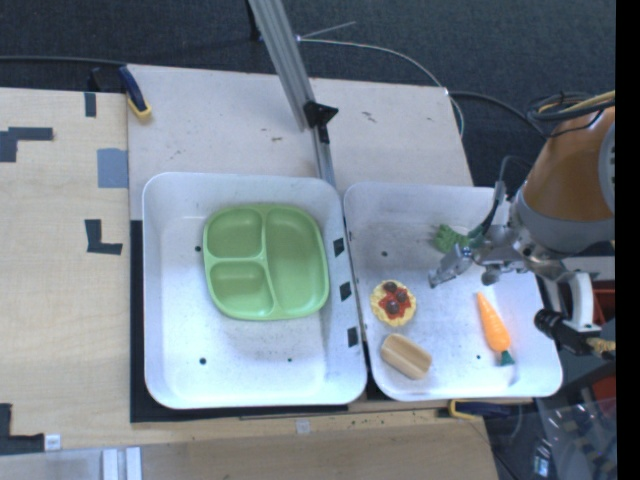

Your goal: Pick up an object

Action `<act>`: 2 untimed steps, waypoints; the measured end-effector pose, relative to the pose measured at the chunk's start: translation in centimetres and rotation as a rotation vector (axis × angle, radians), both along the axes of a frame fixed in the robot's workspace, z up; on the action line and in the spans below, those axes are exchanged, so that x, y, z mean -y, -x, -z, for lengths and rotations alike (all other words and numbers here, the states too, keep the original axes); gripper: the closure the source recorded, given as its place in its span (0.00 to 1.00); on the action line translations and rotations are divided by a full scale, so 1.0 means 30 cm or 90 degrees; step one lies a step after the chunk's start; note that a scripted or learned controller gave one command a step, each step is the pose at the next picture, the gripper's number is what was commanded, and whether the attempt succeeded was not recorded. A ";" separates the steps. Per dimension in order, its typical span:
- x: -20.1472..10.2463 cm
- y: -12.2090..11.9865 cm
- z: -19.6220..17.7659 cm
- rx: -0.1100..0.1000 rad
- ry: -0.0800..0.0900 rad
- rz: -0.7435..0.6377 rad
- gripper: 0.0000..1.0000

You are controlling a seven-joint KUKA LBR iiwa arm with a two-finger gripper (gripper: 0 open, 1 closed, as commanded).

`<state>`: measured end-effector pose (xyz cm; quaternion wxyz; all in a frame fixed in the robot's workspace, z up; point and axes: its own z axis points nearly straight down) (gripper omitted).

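The metal two-finger claw (pixel 446 269) hung low over the right-hand shallow white bin (pixel 400 200). Its thin grey fingers (pixel 438 277) pointed toward the bin's floor, and it was too small and blurry to tell if they were apart or together. Nothing could be seen between them.

Just behind the claw, near the wrist, sat a small green leafy toy (pixel 446 236). Near the claw's tip, a little toward the front of the bin, lay a small round yellow tart with red and dark topping (pixel 393 303). Further to the front lay a tan bread-shaped block (pixel 405 355). On the arm's side of the claw lay an orange toy carrot with a green end (pixel 494 329).

Well apart from the claw, the left-hand shallow white bin (pixel 175 363) held a light green plastic plate with three sections (pixel 266 261).
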<state>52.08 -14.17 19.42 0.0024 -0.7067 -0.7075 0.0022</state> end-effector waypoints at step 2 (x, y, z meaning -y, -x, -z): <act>0.029 0.008 0.337 0.003 -0.001 0.001 0.00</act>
